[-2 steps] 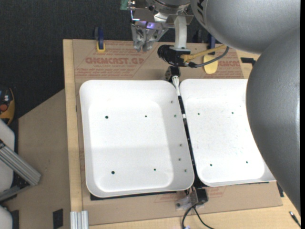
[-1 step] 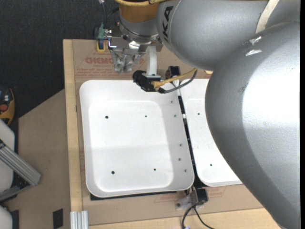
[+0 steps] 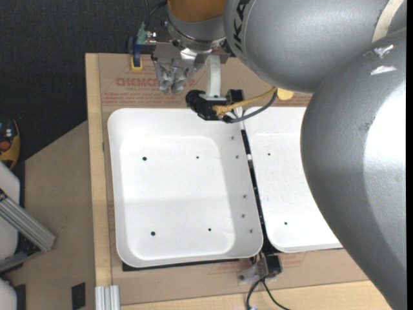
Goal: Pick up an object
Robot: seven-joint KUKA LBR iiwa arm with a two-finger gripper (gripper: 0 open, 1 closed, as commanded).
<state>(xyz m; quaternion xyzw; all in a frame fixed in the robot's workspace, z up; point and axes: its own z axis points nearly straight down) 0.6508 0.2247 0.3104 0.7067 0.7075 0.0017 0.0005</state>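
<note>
Beyond the far edge of the left bin (image 3: 122, 173), over the counter (image 3: 100, 102), hang the jaws (image 3: 171, 81); apart or together I cannot tell. No object shows between them. The grey arm (image 3: 310, 37) covers much of the right bin (image 3: 290, 192)

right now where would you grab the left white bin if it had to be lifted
Probably the left bin by its far rim, which lies nearest the gripper, coming straight down from above. It is shallow with a broad flat floor, so only the thin raised lip offers anything to pinch.
</note>
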